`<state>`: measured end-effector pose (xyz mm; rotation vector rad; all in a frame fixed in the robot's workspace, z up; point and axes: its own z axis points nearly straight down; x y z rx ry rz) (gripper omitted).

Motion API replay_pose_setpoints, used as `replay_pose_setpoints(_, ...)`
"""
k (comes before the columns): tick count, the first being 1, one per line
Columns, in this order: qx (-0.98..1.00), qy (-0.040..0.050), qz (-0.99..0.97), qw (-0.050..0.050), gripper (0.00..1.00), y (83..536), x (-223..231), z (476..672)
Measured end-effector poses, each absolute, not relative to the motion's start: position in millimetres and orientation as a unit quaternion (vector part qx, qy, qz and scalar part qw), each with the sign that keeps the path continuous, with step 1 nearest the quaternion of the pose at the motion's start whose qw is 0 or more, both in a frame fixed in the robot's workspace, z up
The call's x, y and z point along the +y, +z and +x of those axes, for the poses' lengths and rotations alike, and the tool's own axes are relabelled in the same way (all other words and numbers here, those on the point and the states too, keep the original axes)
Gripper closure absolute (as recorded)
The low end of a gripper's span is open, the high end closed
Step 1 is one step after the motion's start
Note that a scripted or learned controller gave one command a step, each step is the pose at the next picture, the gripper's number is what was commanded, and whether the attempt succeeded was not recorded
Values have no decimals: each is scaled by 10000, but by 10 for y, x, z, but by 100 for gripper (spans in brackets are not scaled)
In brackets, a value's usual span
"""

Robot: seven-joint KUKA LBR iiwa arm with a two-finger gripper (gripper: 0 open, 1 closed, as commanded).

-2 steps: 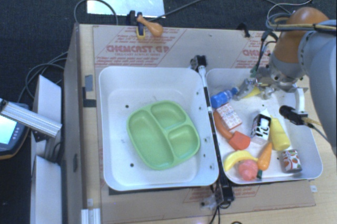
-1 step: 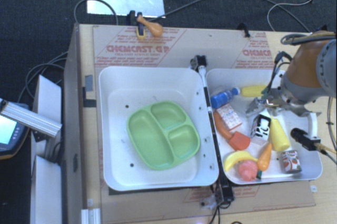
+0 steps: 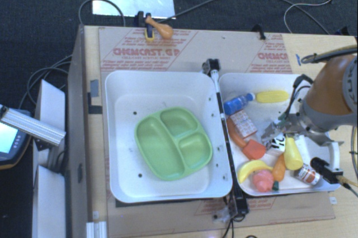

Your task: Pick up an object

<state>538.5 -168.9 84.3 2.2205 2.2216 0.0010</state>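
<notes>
While low over the right bin, tool grip unreadable; pick the black-and-white toy just below; avoid the yellow piece beside.

Green divided plate in left bin.

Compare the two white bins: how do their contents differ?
The left bin holds one green divided tray, lying flat; the right bin holds many small things, among them a banana and a blue bottle. The gripper is over the right bin, away from the left bin. Both are shallow and white.
</notes>
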Motion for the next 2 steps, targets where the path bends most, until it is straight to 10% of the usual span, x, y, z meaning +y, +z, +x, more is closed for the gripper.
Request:
replay_pose_setpoints(1,7075,19,7067,25,100,958,-1690,5402)
replay_pose_setpoints(2,7086,19,7056,19,100,2079,-1031,5461)
